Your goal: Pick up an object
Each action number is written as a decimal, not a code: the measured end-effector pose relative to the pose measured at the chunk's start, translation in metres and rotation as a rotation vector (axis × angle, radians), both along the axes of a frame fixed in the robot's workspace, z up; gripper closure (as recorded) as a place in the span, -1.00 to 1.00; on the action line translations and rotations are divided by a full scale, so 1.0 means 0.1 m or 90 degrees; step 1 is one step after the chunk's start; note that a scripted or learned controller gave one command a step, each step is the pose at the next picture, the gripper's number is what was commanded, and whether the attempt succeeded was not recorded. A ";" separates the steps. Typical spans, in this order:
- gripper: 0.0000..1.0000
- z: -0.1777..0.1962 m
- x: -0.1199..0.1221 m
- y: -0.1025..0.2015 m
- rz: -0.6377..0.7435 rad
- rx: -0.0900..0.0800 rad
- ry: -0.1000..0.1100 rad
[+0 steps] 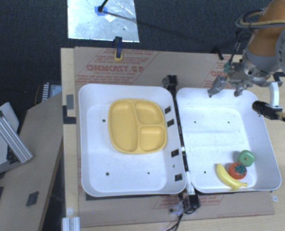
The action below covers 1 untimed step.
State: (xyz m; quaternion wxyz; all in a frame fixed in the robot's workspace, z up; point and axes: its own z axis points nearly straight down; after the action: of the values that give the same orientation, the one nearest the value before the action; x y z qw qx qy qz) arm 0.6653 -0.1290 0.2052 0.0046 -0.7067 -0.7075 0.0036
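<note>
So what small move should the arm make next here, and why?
Probably travel toward the near right corner of the right bin: the gripper hangs open over that bin's far edge, holding nothing, while the banana, the red toy and the green toy lie there.

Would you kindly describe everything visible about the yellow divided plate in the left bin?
The yellow divided plate is a rounded-square tray, apparently smooth plastic, pale yellow throughout. Raised ridges split it into three compartments: one large along its left side and two smaller on its right. It lies flat and right side up, slightly rotated, on the floor of the left bin, toward the far half. Nothing rests in it, and only the bin floor touches it.
</note>
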 end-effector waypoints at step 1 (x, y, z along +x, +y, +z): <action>-1.00 0.09 0.03 0.00 0.001 -0.001 -0.008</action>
State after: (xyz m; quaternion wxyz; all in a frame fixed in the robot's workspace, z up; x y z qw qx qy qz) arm 0.6680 -0.1286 0.2140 -0.0006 -0.7060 -0.7082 -0.0005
